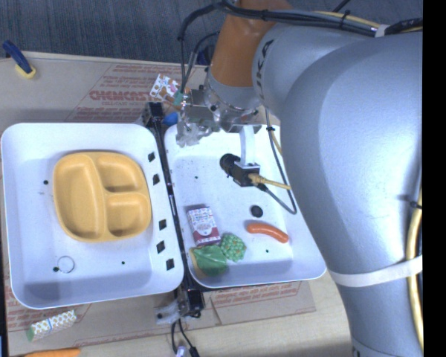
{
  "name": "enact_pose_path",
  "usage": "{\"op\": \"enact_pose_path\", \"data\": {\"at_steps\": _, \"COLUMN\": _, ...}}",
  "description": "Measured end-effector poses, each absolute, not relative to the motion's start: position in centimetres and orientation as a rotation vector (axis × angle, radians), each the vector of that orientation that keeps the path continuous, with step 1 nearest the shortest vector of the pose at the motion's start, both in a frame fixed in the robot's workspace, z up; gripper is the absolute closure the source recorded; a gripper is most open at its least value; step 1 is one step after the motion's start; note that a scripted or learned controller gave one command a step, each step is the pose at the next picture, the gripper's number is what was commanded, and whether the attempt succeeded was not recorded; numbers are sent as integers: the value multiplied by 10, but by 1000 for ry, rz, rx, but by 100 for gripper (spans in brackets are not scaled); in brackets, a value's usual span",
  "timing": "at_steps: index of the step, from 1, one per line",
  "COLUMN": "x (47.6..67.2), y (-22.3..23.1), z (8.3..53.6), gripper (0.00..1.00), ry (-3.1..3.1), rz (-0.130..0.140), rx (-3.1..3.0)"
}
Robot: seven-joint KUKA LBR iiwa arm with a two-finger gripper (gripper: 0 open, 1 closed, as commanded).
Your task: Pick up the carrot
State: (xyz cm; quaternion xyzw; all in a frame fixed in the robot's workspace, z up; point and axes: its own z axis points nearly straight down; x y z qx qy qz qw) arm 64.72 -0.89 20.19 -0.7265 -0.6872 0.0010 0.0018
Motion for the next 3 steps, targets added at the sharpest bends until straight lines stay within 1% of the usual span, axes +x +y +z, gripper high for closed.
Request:
{"op": "enact_pose_path", "data": {"at_steps": 1, "x": 648, "y": -26, "z": 296, "gripper": 100, "ry": -2486, "rz": 1, "rx": -1921}}
{"op": "enact_pose_path", "data": {"at_steps": 2, "x": 625, "y": -64, "z": 300, "gripper": 100, "ry": -2635, "rz": 3, "rx": -1705}}
{"op": "enact_pose_path", "data": {"at_steps": 3, "x": 577, "y": -136, "z": 321, "gripper": 100, "ry": -2688, "rz": 2, "rx": -1622}}
